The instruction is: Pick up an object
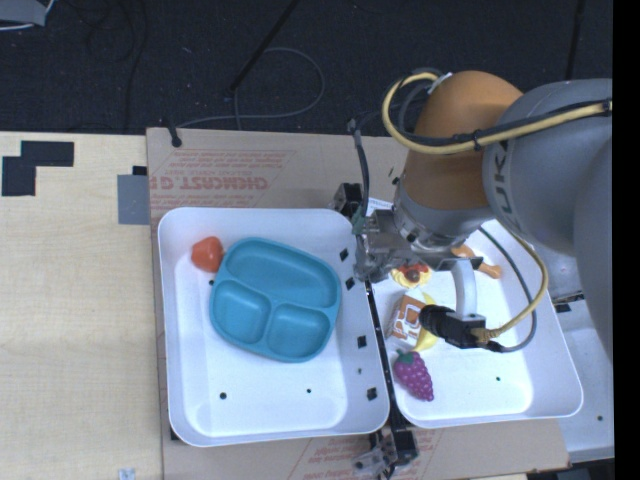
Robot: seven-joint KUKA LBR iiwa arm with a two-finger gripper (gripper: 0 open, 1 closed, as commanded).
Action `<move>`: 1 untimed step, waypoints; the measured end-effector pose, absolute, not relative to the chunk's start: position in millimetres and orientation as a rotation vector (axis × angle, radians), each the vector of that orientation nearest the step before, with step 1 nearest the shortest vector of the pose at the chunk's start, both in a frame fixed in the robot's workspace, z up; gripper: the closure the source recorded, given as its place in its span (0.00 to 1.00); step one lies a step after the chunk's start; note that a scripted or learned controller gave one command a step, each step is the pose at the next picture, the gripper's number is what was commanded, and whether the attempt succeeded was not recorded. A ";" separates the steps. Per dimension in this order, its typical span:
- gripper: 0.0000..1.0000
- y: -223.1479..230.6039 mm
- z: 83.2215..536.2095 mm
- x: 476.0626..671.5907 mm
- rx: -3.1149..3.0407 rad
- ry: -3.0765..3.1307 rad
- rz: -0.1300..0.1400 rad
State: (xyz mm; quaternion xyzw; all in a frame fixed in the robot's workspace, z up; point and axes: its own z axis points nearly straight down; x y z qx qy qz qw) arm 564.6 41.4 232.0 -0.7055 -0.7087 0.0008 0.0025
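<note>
The gripper [385, 253] is hanging low over the left edge of the right bin [540, 393], just beside the wall where the two bins meet, and we are seeing it mostly from above. Its state is something we cannot tell from this angle. We are seeing nothing clearly caught in it.

The arm [545, 168] is reaching in from the right, its grey links bending down toward the bench, with the orange band [460, 118] sitting directly above the wrist. A yellow cable [440, 140] is looping around the band and trailing down the right side toward a black fitting [450, 326] over the right bin.

Below the wrist, in the right bin, we are seeing a small cluster of objects: a purple bunch of grapes [414, 376] nearest the front, an orange and white packet [405, 320] just above it, a yellow piece partly hidden beside the packet, and small red and orange toys [412, 271] close under the gripper.

In the left bin [200, 388] a blue divided plate [274, 299] is lying flat, with an orange-red ball [207, 254] touching its upper left rim.

Both bins are resting on a brown cardboard sheet [250, 173] laid over a pale wooden bench [70, 318]. Beyond it, dark carpet [200, 48] is carrying loose cables.
</note>
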 end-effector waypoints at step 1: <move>1.00 92.9 239.4 538.9 -2.211 -2.224 0.004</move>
